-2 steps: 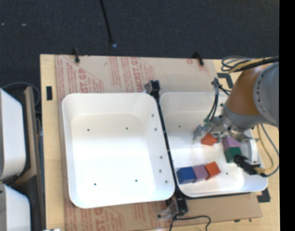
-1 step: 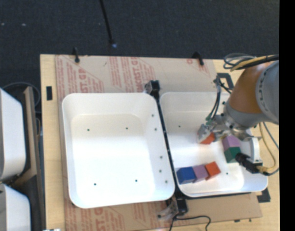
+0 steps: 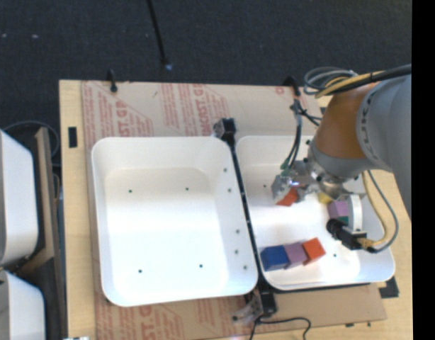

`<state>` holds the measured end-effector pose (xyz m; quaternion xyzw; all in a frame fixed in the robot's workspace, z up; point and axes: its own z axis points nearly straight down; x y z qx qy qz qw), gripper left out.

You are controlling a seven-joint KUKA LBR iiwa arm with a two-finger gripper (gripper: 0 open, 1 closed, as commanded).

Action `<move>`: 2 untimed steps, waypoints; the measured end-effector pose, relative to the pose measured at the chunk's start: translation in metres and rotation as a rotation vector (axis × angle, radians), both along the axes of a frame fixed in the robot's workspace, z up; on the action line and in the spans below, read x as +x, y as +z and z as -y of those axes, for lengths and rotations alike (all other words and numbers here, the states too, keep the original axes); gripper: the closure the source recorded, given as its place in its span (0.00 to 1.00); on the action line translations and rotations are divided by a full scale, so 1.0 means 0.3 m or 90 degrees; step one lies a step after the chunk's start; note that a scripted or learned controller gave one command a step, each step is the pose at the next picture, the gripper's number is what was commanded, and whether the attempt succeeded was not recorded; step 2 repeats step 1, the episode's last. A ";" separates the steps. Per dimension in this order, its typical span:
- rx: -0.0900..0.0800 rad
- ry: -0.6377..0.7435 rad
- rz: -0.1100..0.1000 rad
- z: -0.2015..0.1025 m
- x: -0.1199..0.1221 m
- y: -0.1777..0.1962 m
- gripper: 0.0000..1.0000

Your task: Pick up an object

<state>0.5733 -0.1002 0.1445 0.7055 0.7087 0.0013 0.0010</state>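
My claw [image 3: 291, 188] is low in the right bin [image 3: 377, 268], touching an orange block [image 3: 287, 198] (open or closed, I cannot tell). Nothing is lifted yet; grabbing is still left.

Glossy smooth white plastic bins [image 3: 168, 168]. Matt printed cardboard sheet [image 3: 168, 108] on pale wood bench [image 3: 69, 211]. Matt blocks [image 3: 294, 253]. Dark rough carpet floor [image 3: 203, 27].
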 end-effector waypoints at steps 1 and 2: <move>0.000 0.000 0.001 -0.218 -0.182 0.197 1.00; 0.000 0.000 0.001 -0.218 -0.182 0.197 1.00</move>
